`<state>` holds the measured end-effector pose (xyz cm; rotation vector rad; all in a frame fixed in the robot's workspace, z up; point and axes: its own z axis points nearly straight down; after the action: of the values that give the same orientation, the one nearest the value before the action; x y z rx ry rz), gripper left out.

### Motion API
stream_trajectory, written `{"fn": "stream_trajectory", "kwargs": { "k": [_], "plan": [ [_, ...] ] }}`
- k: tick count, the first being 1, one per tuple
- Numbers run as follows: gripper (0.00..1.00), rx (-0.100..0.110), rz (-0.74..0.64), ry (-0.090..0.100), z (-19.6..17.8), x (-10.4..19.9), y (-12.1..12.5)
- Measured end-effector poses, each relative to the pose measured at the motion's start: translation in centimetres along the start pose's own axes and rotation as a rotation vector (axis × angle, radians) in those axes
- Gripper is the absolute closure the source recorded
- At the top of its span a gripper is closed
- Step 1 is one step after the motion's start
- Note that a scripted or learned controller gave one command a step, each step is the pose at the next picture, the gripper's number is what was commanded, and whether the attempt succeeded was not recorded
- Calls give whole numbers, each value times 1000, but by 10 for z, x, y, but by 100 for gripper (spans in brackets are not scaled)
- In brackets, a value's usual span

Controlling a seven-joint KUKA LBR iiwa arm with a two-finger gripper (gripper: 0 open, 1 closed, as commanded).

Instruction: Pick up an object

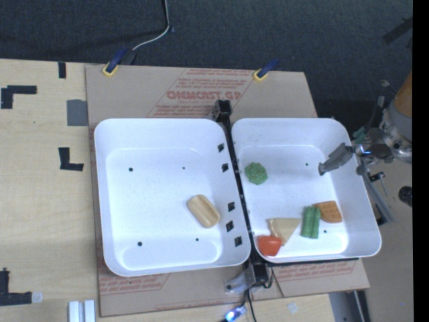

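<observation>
Nearest the bottom edge of the right white plastic bin [355, 247] lies a small red rounded piece [269, 245], smooth like a toy tomato, touching the lower corner of a pale cream wedge [284, 227] whose point aims toward the bin's front left. Just to the right stands a green ridged oblong block [310, 222], its long axis running near to far with a slight tilt, and against its far right side sits an orange-brown rounded slice [330, 211] with a ribbed top. These four cluster together in the front part of this bin.

In the left white plastic bin [107, 180], a tan loaf-shaped piece [203, 210] lies alone, its long axis running diagonally from far left to near right, matte and smooth.

Farther back in the right bin, near the divider, rests a green knobbly lump [256, 174] like a floret, well apart from the front cluster.

My gripper [326, 167] reaches over the right bin's far right rim, a dark finger pointing down and left. It holds nothing that I can see, and I cannot tell how far it is open.
</observation>
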<state>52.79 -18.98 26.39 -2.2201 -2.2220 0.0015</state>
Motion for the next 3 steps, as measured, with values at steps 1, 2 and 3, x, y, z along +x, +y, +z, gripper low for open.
{"fn": "stream_trajectory", "kwargs": {
  "k": [1, 2, 3],
  "plan": [
    [0, 9, 0, 5, 72, 46, -47],
    [0, 2, -11, 4, 81, 154, -44],
    [0, -4, -9, 2, 80, 228, 24]
  ]
}}
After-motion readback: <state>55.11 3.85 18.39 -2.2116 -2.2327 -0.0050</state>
